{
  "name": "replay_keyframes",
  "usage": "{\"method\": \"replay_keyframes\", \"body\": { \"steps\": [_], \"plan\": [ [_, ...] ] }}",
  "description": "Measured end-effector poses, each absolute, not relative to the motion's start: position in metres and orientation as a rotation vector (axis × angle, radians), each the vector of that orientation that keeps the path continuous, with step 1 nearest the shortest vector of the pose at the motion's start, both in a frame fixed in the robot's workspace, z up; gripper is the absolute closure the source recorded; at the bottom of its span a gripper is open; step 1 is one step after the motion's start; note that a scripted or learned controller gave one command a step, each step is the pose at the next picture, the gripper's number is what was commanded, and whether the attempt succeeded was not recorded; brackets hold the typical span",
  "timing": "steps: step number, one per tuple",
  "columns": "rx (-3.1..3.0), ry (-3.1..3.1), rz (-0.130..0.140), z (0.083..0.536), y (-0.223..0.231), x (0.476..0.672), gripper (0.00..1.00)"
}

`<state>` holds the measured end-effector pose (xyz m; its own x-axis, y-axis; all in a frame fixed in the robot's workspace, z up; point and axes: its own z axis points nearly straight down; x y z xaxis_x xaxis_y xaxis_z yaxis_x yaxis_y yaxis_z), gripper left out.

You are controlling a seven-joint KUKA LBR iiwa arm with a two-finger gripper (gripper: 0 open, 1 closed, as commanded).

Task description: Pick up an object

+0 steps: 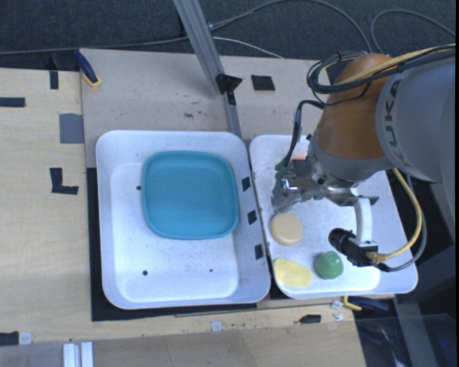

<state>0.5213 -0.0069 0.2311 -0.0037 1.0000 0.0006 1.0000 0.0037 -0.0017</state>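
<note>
A pale wooden bench (30, 205) with dark tape patches carries two shallow white bins side by side. The left white bin (115, 281) holds a square turquoise plastic plate (190, 194). The right white bin (394, 281) holds three small things near its front: a round tan disc (286, 229), a yellow rounded piece (293, 273) below it, and a green ball (329, 264) just beside the yellow piece. The grey arm (417, 113), bearing the letters "KU" on its side and an orange band (352, 121), reaches in from the right. Its gripper (287, 192) hangs low just above the tan disc; whether the gripper is spread or closed cannot be told, and nothing is seen in its grasp.
</note>
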Motion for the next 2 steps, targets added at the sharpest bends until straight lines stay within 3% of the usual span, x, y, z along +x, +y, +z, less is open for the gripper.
{"method": "replay_keyframes", "body": {
  "steps": [2],
  "plan": [
    [-2.216,-2.224,0.002,0.224,0.091,0.517,1.0]
  ]
}}
